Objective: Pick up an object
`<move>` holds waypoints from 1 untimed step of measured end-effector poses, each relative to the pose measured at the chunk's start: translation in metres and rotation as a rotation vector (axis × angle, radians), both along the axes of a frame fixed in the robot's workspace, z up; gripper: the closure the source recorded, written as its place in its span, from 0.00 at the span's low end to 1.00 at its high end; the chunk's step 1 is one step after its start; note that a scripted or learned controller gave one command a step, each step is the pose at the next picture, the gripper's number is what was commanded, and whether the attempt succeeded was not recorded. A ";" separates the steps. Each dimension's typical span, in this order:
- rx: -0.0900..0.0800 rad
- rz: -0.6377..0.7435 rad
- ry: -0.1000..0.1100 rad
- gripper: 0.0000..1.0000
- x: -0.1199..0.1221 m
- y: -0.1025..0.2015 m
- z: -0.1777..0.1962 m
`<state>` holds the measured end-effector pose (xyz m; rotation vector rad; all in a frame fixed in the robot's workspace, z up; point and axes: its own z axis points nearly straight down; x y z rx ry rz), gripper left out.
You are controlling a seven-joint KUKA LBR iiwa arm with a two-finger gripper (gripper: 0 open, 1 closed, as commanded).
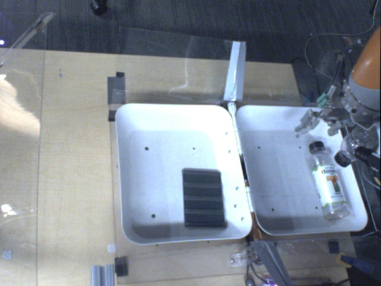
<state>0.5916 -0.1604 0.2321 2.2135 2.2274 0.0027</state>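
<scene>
Bottle point(328, 183) in right bin point(268, 159) — lying flat.
End effector point(324, 115) above its cap end; grip state unclear — likely lining up.

A pale wooden worktop point(65, 159) carries two shallow white bins side by side, the left bin point(128, 177) and the right bin point(268, 136). Behind them stand clear plastic panels point(155, 64); beyond lies dark carpet point(196, 8).

The clear bottle point(328, 182) lying near the right edge of the right bin point(271, 177) carries a white label point(331, 180) with dark lettering and orange-green marks, perhaps a brand name, too blurred to read.
</scene>
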 end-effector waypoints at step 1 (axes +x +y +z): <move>-0.003 0.208 -0.004 0.00 0.014 -0.045 -0.028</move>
